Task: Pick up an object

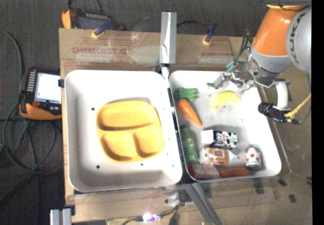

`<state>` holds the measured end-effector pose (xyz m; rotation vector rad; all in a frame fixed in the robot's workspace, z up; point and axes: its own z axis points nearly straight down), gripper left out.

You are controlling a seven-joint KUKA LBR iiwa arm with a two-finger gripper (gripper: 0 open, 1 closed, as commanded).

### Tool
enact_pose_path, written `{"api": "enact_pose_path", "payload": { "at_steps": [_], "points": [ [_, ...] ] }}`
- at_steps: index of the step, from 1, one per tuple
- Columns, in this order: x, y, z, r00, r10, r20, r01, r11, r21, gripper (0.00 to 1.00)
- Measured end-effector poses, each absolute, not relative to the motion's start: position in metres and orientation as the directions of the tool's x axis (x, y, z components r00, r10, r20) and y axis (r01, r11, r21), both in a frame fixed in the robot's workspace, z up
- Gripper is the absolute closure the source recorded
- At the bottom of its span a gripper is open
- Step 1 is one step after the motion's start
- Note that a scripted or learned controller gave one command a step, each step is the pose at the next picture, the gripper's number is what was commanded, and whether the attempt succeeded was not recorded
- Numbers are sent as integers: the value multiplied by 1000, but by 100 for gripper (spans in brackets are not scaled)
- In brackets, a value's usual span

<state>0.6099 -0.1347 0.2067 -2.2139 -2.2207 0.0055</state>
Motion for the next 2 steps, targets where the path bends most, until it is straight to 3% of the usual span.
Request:
{"api": "enact_pose_path", "payload": {
  "at_steps": [1,2],
  "points": [
    [625,-205,150,103,995,0,995,-103,-7,0],
    [595,-177,188,-123,992,1,992,123,-6,0]
  ]
}}
